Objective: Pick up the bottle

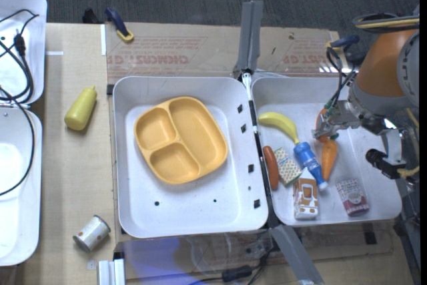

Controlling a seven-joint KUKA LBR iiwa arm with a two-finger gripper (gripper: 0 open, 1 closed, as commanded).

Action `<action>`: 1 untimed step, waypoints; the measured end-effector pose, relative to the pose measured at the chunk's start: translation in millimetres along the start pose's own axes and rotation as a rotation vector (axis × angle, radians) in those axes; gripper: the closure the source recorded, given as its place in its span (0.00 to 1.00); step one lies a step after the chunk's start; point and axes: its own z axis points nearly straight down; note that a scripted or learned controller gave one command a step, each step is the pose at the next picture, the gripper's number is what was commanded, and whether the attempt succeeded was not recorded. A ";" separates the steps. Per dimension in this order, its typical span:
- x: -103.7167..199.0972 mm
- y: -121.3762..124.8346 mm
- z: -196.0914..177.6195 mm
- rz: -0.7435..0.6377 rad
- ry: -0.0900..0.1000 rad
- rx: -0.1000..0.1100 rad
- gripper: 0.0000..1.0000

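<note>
A blue bottle (pixel 309 162) with a white cap end lies on its side in the right bin (pixel 373 210), slanting from upper left to lower right. My gripper (pixel 327 126) hangs over the bin's upper middle, just above the top of an orange carrot (pixel 329 155). It is up and to the right of the bottle and apart from it. Nothing shows as held in it. The grey arm with its orange band (pixel 387 63) reaches in from the right.
Around the bottle lie a banana (pixel 280 124), a red sausage (pixel 271 167), a patterned cracker (pixel 287 166), a small carton (pixel 306 197) and a pink packet (pixel 351 197). The left bin (pixel 133 210) holds a yellow divided plate (pixel 180 139). A yellow squeeze bottle (pixel 81 109) and a can (pixel 91 233) lie on the bench.
</note>
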 end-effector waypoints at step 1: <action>0.0 0.0 0.0 0.001 0.000 0.000 0.00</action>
